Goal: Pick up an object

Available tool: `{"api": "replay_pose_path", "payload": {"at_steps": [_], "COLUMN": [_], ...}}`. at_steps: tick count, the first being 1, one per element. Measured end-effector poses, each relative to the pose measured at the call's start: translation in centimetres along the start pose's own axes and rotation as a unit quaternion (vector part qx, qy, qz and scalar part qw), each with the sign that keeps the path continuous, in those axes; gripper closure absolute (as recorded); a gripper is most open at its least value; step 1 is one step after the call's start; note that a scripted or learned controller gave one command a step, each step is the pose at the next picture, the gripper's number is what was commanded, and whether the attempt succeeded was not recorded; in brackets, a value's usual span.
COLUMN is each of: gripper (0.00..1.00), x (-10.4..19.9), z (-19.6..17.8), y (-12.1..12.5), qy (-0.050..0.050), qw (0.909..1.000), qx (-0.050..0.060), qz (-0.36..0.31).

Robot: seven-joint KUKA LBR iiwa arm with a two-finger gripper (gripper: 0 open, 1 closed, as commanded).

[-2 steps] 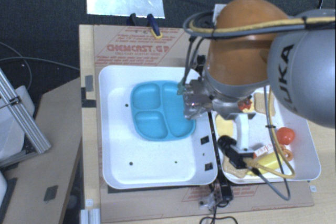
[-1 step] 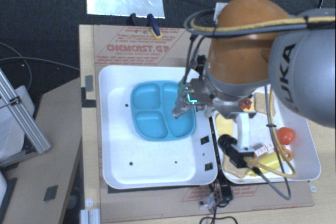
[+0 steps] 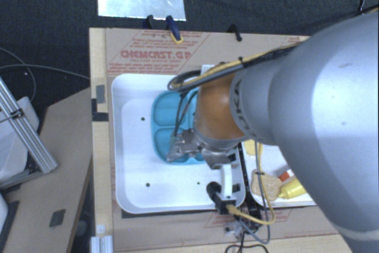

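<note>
Right, the arm (image 3: 308,103) hangs low over the left bin (image 3: 133,186), gripper (image 3: 177,150) down on the blue tray (image 3: 166,121) lying there. Can't tell its grip state. Yellow bottle (image 3: 293,189) sits right bin.

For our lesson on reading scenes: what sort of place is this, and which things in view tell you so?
Probably a robotics lab bench set up for picking trials. A grey arm reaches over a shallow white bin holding a blue tray, on a cardboard-covered bench, with loose cables at the front.
</note>
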State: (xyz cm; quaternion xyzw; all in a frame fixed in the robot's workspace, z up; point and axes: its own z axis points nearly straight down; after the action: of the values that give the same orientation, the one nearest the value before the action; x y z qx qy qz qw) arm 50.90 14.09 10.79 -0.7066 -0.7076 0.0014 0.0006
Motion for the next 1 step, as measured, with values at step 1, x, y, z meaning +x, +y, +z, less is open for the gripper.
{"api": "replay_pose_path", "payload": {"at_steps": [1], "gripper": [0.00], "x": [-6.91], "z": [-8.02], "y": [-2.26], "qy": [0.000], "qw": [1.0000], "qx": [-0.004], "qz": [0.003]}}
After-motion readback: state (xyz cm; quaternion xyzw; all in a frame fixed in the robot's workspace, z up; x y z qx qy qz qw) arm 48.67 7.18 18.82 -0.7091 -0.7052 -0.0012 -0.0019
